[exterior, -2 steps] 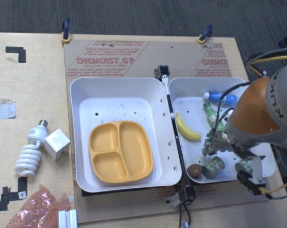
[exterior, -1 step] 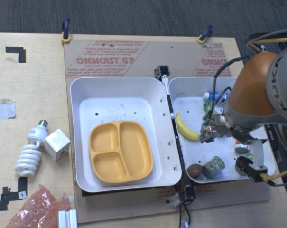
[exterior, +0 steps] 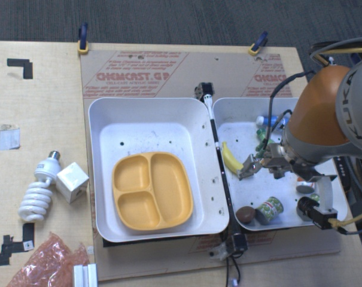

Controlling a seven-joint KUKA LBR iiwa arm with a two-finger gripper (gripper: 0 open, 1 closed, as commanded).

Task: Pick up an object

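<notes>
- The gripper (exterior: 250, 168) hangs low in the right bin (exterior: 240, 115), its fingers nearly closed with nothing between them — tips just right of the banana (exterior: 230, 158).
- The banana (yellow, curved) lies against that bin's left wall.
- Below the banana, at the near rim: a brown ball (exterior: 246, 213) and a green can (exterior: 269, 208), side by side.
- Left of the banana, the other bin holds a yellow divided plate (exterior: 152, 190).

There are 2 shallow white plastic bins: the left bin (exterior: 103, 160) and the right bin (exterior: 228, 115). The left holds 1 yellow three-compartment plastic tray (exterior: 152, 190). The right holds 1 yellow banana (exterior: 230, 158), 1 small green can (exterior: 269, 208) and 1 dark brown round object (exterior: 246, 214). On the tabletop (exterior: 37, 112) lie 1 white spiral light bulb (exterior: 38, 191), 1 white cube (exterior: 72, 181) and 1 red mesh bag (exterior: 46, 262).
</notes>
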